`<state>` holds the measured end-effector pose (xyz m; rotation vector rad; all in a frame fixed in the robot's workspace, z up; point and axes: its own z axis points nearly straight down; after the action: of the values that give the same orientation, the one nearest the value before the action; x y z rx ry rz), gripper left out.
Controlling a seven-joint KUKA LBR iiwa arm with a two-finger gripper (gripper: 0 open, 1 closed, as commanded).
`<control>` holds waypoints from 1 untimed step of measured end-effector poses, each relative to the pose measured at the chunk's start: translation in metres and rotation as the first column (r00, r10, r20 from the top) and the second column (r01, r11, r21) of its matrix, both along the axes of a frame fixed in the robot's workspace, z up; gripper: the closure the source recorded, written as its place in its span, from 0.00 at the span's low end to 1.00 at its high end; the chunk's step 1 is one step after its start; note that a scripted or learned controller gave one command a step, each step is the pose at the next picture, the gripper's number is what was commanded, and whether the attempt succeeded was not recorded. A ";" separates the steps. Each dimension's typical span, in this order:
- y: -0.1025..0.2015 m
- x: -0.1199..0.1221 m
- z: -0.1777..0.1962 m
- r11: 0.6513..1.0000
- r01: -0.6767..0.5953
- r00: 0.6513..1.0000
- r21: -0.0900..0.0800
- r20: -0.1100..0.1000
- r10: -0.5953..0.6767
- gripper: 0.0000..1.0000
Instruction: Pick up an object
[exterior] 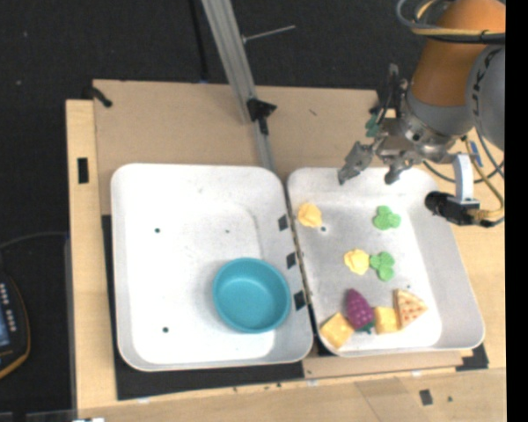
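Note:
My gripper (370,172) hangs over the far edge of the right bin (440,262), its two fingers spread open with nothing between them. Below it in that bin lie small toy foods: a yellow piece (310,215) near the left wall, a green piece (386,219), a yellow shell shape (356,261) beside another green piece (384,265). At the near end sit a purple grape bunch (359,309), a yellow block (337,331), a small yellow cube (385,320) and a pizza slice (409,307).
The left bin (158,209) holds a blue bowl (251,294) near its front right. A slanted metal pole (233,55) rises behind the bins. A handheld controller (0,319) lies at the far left, off the bench.

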<state>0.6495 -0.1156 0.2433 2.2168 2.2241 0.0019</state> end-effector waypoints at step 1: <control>0.000 0.000 0.000 1.000 0.000 1.000 0.000 0.000 0.000 0.00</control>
<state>0.6495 -0.1157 0.2433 2.2164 2.2242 0.0014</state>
